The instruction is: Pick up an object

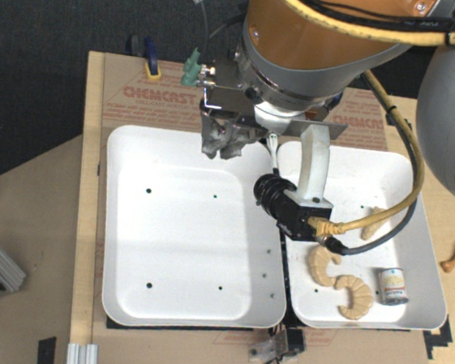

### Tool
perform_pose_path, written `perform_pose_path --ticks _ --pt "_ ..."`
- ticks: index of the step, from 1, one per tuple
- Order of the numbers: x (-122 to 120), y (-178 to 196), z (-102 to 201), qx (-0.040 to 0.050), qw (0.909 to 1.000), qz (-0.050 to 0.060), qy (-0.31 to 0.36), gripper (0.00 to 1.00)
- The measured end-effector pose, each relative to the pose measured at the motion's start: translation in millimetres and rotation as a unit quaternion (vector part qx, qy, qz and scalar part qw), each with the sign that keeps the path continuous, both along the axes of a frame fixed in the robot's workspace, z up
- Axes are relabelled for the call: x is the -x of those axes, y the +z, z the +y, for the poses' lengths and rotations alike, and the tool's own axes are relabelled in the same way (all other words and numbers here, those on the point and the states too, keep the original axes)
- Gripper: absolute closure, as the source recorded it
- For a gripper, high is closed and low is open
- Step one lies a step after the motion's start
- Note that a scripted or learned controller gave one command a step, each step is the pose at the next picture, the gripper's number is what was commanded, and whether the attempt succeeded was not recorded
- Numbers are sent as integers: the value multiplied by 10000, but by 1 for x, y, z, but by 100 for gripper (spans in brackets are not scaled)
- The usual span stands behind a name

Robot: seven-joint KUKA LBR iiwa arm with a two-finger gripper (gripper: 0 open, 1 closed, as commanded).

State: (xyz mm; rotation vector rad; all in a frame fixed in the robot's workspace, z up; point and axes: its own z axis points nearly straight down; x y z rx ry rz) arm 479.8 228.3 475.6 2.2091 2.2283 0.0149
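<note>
While the bench [86, 202] carries two shallow white bins side by side, the left bin [188, 238] shows only its bare floor with four small dark holes. Toward twelve o'clock of that bin, over its far rim, hangs the gripper [225, 143], a dark grey metal piece under the arm's wrist; it appears to carry nothing, though whether it is spread or closed I cannot tell from this angle. Above it, at about one o'clock, the orange band [328, 17] of the arm bulks large, with a grey ring beneath. A black cable fitting [286, 204] with a tan hose [378, 219] sits over the divide between the bins.

Moving right, the right bin [391, 175] holds the pickable things, all grouped near its five o'clock corner, well apart from the gripper. A small curled tan piece [320, 265] lies nearest the divide. Just beside it, toward four o'clock, lies a larger croissant-shaped piece [355, 298]. At three o'clock of that one lies a small can [393, 286] with a pale label, on its side near the bin's right rim.
</note>
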Motion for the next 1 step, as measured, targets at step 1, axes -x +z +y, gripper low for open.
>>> perform_pose_path --ticks 1 --pt "0 10 1 -6 10000 -14 9 100"
